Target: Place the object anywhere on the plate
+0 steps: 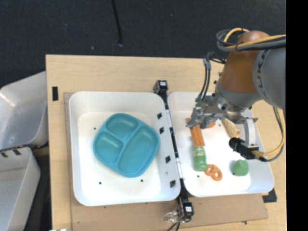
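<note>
One blue plate point(126, 144), moulded into three compartments, lay bare near the centre of the left bin point(77, 186), and nothing had yet been set on it. Across the divider, the right bin point(262, 179) held the loose items: one orange carrot-like stick point(197, 136) lying lengthwise, one green-and-white piece point(199, 159) touching its 6 o'clock end, one orange pretzel-shaped ring point(213, 172) just beside that at about 4 o'clock, one green rounded lump point(239, 167) further toward 3 o'clock, and one pale tan piece point(230, 127) partly under the arm. The gripper point(201, 119) hung at the stick's 12 o'clock end, close over it; whether it was spread or pinched could not be made out, and nothing was clearly seen between its tips. Judging by that, the pick was the step in hand, with the orange stick the likely target, still resting in the right bin. The next move would call for a firm closing across the stick's narrow width, a lift clear of the divider, and a carry toward 9 o'clock to the plate.
</note>
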`<state>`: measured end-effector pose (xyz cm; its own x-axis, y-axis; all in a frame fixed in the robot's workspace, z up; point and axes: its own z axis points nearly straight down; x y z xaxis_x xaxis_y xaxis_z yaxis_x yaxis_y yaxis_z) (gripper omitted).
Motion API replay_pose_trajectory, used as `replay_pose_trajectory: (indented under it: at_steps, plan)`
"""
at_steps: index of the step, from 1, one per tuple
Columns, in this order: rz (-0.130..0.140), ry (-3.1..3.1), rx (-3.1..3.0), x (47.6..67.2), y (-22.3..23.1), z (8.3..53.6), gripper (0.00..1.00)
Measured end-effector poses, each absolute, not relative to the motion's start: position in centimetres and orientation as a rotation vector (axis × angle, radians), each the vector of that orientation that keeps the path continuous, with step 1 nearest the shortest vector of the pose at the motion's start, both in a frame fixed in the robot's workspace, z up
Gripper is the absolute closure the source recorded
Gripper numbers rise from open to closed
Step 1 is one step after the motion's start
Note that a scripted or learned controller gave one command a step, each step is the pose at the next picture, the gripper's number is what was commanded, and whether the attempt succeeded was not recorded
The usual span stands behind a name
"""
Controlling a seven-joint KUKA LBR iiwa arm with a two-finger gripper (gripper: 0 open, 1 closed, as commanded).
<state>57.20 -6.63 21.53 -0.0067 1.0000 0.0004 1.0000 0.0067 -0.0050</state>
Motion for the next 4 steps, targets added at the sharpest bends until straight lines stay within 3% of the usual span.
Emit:
replay_pose_trajectory:
  at_steps: [4]
  plan:
    - [0.007, -2.228, -2.211, 57.3, 12.9, 22.4, 1.0]
